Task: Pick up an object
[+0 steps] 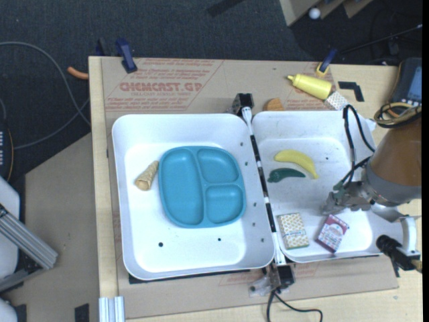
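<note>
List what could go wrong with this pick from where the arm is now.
1. The gripper hangs just above the pink packet, which lies flat and tilted near the right bin's wall; the fingers may slide off it.
2. The patterned box lies close beside the packet and may get nudged.
3. The black cable loops over the right bin and might snag.

In the right bin point(315, 127) lie four loose things. A yellow banana point(296, 160) curves near the far side, and a dark green pepper point(285, 174) sits just beside it, toward the near side. At the near wall a small tan patterned box point(293, 230) lies flat — beside it, to the right, a pink-and-white packet point(332, 233), tilted. In the left bin point(131, 180), an ice-cream cone point(146, 175) lies on its side, touching a blue divided plate point(201, 185).
</note>
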Available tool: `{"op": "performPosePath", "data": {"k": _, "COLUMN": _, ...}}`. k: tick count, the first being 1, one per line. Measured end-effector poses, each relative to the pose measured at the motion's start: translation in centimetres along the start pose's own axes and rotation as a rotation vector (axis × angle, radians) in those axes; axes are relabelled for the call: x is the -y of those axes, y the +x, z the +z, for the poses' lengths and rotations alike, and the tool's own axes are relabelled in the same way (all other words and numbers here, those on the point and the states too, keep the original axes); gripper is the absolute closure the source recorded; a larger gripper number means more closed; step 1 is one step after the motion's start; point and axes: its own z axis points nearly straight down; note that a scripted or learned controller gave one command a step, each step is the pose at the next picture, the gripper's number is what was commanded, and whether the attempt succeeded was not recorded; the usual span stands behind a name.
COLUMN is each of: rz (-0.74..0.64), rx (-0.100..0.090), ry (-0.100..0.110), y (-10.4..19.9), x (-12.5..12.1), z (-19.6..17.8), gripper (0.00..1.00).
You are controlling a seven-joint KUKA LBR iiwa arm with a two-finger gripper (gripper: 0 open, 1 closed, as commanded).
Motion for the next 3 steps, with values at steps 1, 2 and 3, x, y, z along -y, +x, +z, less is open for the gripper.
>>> {"op": "performPosePath", "data": {"k": 1, "rz": -0.003, "rx": 0.000, "ry": 0.000, "y": 3.8, "x": -4.6, "z": -10.3, "gripper": 1.00}}
{"op": "performPosePath", "data": {"k": 2, "rz": -0.003, "rx": 0.000, "ry": 0.000, "y": 6.3, "x": -9.2, "z": -12.0, "gripper": 1.00}}
{"op": "performPosePath", "data": {"k": 3, "rz": -0.003, "rx": 0.000, "ry": 0.001, "y": 6.2, "x": -9.2, "z": -12.0, "gripper": 0.00}}
